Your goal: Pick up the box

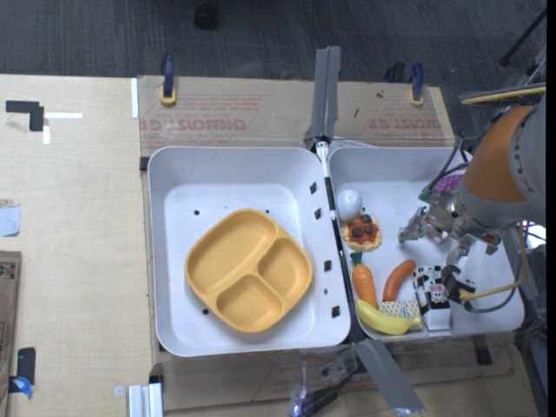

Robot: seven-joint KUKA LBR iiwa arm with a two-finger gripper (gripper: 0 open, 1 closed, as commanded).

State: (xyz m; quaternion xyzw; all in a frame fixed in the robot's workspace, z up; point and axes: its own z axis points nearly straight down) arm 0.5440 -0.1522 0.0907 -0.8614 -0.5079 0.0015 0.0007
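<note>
Camera view: fixed above the bench, looking down at a slant on both bins.
Left bin [165, 259]: holds a yellow divided plate [249, 270] with three compartments, lying a little askew near the middle.
Right bin [382, 159]: holds the toys and the arm's working end.
Box [432, 298]: a small carton with dark and white print, near the bin's front wall, standing just right of the banana and sausage. This is my best reading of the task's thing; its print is too small to read.
Neighbours: banana [385, 320] along the front wall, carrot [364, 285] just left of it, red sausage [399, 277] between carrot and box, small pizza toy [362, 233] further back, white ball [349, 202] near the divider, something purple [448, 182] partly hidden behind the arm.
Arm [504, 159]: comes in from the right, orange band above the wrist, over the right bin's far side.
Gripper [439, 233]: hangs above the bin floor, behind and slightly right of the box; nothing shows between its fingers, and whether they stand apart or together I cannot tell.
Step in hand: approach, by my judgement; the box is not yet grasped and sits on the bin floor.
Next move calls for: shifting toward the front wall until centred over the box, then descending with the opening aligned across its narrow sides.
Risk: the sausage and banana crowd the box's left side, and the front wall is close.
</note>
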